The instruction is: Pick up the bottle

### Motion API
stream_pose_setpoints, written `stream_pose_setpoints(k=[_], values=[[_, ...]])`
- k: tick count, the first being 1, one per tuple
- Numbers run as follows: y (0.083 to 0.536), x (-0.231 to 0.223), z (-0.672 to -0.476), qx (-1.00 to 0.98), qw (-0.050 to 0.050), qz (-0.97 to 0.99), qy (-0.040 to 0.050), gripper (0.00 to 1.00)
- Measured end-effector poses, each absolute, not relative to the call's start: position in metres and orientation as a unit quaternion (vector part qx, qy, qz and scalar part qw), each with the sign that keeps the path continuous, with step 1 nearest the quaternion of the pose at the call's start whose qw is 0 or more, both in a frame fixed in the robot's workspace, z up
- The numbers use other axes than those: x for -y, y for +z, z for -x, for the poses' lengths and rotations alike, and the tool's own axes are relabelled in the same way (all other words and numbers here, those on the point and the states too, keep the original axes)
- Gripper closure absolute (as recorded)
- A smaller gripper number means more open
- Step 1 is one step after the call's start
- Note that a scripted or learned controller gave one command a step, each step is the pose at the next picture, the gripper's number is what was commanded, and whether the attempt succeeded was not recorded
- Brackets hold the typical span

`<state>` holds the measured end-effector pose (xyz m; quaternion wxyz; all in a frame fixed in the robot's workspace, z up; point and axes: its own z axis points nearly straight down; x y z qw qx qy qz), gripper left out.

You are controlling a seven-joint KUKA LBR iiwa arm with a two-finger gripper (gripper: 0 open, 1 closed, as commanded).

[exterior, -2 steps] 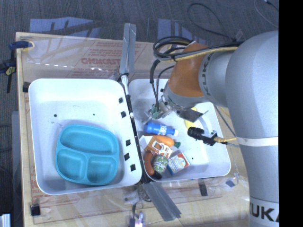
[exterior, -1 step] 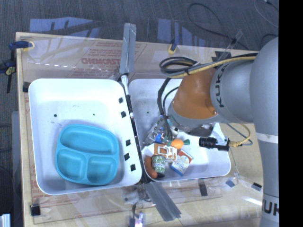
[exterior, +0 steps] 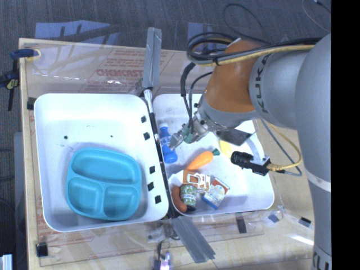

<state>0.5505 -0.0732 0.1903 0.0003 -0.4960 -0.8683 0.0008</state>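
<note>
Bottle (exterior: 166,145) against right bin's left wall (exterior: 159,151) | claw (exterior: 181,136) touching it, grip state unclear

Two shallow white plastic bins: left bin (exterior: 50,117), right bin (exterior: 264,193); one light-blue divided plastic tray (exterior: 104,183) w/ three compartments, in left bin; one clear plastic bottle w/ blue cap (exterior: 166,145); one orange toy carrot (exterior: 200,160); approx. three small printed food packs or cartons (exterior: 205,189), bunched together so count uncertain; one yellow item (exterior: 225,147), mostly hidden; one grey arm w/ orange band (exterior: 233,86).
</note>
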Motion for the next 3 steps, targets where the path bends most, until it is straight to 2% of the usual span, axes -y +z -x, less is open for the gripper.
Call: stream_pose_setpoints(k=[1,2,3], values=[[0.198,0.074,-0.552,0.869,0.001,0.495,0.0017,1.0],[0.262,0.074,-0.579,0.938,0.0,0.347,0.0006,1.0],[0.269,0.188,-0.478,0.942,0.0,0.334,0.0007,1.0]])
